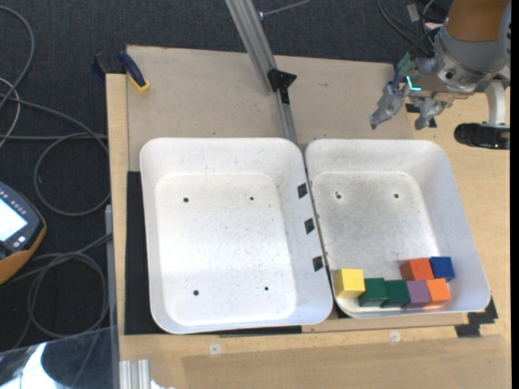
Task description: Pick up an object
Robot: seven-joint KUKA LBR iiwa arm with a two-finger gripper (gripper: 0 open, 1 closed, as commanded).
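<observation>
Several small blocks lie along the near wall of the right bin (454, 186): a yellow block (350, 281), two green blocks (386, 291), a purple block (418, 292), an orange block (438, 290), a red-orange block (419, 268) and a blue block (442, 267). My gripper (403, 113) hangs high above the bench beyond the right bin's far edge, far from the blocks. Its fingers (384, 109) stand apart with nothing between them.
The left bin (162, 168) lies beside the right one, with black clips on the shared rim. A metal pole (258, 43) slants up from the bench behind the bins. A blue and yellow tool (134, 70) lies at the far left corner. Cables trail on the floor.
</observation>
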